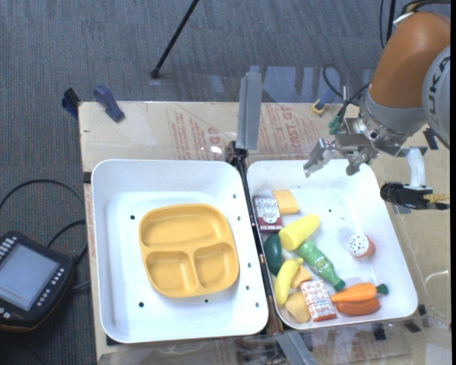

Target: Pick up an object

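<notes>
red print on cardboard surface along its far edge, not legible. pincer open, nothing between fingers, above far edge of right bin. in that bin: red-white carton at near-left part of far half, label unreadable; yellow corn, green bottle, carrot toward near right corner. yellow divided tray in left bin.

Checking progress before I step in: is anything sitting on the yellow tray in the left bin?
No, the yellow tray has all three compartments bare; the toys lie in the right bin.
</notes>
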You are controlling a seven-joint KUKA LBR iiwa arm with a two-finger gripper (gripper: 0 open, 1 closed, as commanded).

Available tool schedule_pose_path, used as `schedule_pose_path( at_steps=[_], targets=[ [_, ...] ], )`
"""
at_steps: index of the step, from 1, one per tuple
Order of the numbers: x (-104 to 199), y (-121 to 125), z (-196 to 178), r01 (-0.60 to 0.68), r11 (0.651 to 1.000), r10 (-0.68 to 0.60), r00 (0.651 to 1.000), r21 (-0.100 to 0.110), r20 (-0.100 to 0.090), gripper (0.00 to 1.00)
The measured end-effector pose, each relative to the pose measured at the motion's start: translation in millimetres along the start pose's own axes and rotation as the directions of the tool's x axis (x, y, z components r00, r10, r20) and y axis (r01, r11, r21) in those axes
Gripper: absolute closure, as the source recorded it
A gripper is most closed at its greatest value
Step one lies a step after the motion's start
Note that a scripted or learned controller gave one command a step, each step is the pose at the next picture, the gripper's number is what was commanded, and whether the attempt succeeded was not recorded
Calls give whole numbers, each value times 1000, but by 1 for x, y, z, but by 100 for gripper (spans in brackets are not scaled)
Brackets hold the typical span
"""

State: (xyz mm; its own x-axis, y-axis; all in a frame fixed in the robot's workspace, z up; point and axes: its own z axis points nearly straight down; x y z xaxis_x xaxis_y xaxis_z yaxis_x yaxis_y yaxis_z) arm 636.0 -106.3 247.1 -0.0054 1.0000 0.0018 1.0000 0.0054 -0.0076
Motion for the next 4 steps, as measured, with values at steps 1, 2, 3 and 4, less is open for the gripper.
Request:
schedule_pose_path(
  at_steps=[1, 2, 3, 4],
  targets=[
    [0, -68, 64, 119, 993, -119, 993, 5, -1, 0],
    [3, -127, 165, 201, 980, -201, 980, 3, -3, 0],
    [92, -65, 60, 47, 999, -47, 999, -7, 0, 0],
    [6, -81, 138, 52, 999, -52, 999, 8, 0, 0]
  ],
)
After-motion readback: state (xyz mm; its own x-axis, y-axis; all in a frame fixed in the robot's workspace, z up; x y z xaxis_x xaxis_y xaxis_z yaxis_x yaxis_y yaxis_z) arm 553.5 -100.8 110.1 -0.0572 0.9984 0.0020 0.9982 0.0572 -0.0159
